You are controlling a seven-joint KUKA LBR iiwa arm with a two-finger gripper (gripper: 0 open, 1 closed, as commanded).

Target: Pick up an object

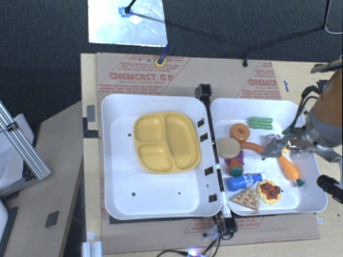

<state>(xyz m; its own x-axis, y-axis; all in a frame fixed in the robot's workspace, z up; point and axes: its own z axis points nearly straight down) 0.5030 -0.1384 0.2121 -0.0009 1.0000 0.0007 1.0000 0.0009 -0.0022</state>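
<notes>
Carrot (289, 168) just beside claw (272, 146)

Glossy yellow plastic tray (163, 142), smooth white plastic bins (115, 159), matt printed cardboard sheet (142, 75) beneath

A single fixed camera looked down at a slant from above the counter (91, 159). It stood far enough back to frame both white bins (115, 197) and surrounding dark floor (43, 36).
</notes>
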